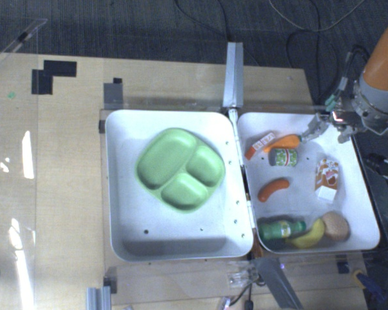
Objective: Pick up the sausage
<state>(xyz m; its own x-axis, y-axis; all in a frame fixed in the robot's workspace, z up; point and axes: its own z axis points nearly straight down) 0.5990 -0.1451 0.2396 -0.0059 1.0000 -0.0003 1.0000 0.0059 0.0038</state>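
Sausage (273, 189) near the middle of the right bin (368, 225), long axis running left-near to right-far, slightly tilted. Fingers (326, 126) at the bin's far right edge, over the rim; apart or together, cannot tell. From there, sausage down-left and nearer, well apart, with a small can (283, 157) and a carrot (286, 141) between. Banana (310, 234), green bottle (281, 228) and a brown round thing (336, 225) along the near wall. Green divided plate (180, 168) in the left bin (123, 231). Next move, probably: across toward the left-near, then down, closing across the short axis.
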